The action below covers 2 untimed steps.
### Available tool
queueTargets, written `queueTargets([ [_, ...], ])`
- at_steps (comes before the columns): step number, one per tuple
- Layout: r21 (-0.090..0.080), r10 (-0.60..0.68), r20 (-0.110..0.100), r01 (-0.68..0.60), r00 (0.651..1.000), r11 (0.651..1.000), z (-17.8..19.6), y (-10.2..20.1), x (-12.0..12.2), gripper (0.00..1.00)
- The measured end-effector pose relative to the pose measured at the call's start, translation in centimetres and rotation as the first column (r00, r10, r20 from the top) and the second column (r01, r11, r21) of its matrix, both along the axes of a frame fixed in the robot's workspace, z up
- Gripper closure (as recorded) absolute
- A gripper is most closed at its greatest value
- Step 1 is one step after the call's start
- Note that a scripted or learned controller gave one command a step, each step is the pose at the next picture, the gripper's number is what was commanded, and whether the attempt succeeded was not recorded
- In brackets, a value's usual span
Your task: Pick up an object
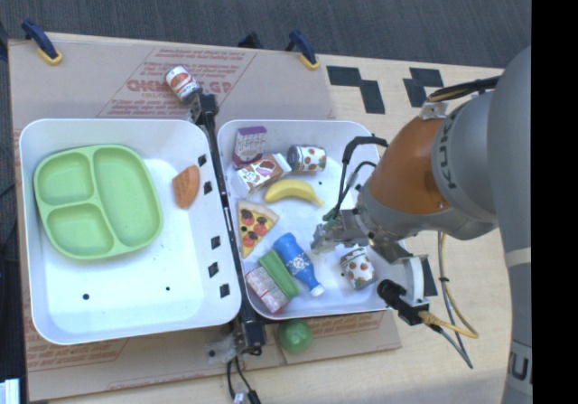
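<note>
Lying in the right bin (pixel 237 135), the banana (pixel 293 192) runs left-right, curving upward, well left and slightly far of the gripper (pixel 332 232). Whether anything is pinched cannot be told.

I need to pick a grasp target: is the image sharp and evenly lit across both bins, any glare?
Camera view: even, soft lighting, faint shadows; no strong glare on the right bin or the green tray; banana and blue bottle are reasonably sharp, small labels unreadable; the arm hides the bin's right edge.
</note>
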<state>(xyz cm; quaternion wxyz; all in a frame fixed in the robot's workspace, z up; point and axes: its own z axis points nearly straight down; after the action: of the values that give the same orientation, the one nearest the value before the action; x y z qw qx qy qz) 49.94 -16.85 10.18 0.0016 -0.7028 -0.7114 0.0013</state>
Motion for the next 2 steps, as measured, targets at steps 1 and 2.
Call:
queueTargets([
  [1,-0.001,-0.006,0.006,0.006,1.000,1.000,12.2,1.8,1.2,1.00],
  [2,0.000,-0.005,0.003,0.005,1.000,1.000,11.1,1.4,4.5,1.00],
])
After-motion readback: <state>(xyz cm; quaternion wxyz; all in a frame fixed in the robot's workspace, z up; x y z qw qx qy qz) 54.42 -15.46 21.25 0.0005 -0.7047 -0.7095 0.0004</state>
